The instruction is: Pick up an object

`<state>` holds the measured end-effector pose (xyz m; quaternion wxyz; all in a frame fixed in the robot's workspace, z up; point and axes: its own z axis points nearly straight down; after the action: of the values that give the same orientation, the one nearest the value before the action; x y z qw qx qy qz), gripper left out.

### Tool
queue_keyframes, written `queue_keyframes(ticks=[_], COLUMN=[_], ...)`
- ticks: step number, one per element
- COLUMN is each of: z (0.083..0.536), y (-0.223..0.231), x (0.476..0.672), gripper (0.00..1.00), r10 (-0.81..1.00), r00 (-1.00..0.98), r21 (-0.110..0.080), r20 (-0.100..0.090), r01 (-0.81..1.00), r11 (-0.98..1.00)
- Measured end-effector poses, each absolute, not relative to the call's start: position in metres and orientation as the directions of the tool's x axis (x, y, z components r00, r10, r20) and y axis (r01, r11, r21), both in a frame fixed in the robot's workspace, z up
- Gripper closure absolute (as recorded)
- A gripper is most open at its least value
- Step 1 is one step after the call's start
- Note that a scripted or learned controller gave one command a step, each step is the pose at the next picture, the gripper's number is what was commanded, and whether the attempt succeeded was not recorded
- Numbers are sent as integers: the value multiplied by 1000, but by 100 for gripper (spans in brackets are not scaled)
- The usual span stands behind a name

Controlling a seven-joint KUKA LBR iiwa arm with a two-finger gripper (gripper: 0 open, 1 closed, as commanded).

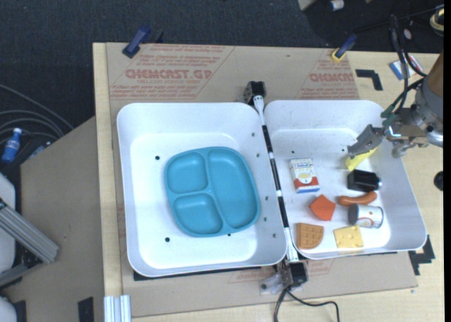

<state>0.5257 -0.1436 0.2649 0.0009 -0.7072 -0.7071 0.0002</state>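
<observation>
A robotics lab. A paper-covered bench (211, 67) is clamped over dark carpet (106, 3). Loose cables (28, 113) trail far left of the jaws.

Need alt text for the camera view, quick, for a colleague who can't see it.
The arm's pincer hangs over the right bin, just above a yellow item among small toy foods. The left bin holds a blue divided plate.

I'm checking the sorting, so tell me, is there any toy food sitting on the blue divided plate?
No, the blue divided plate lies bare in the left bin, and the toy food sits in the right bin.
</observation>
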Motion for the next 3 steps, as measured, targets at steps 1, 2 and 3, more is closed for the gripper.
queue_keyframes(ticks=[1, 2, 3], z=[115, 85, 85], y=[-185, -187, -153], x=[501, 574, 662], gripper=[0, 0, 0], r10=[1000, 1000, 1000], r00=[1, -1, -1], r21=[-3, 0, -2], r20=[1, 0, 1], r01=[1000, 1000, 1000], r11=[-1, 1, 1])
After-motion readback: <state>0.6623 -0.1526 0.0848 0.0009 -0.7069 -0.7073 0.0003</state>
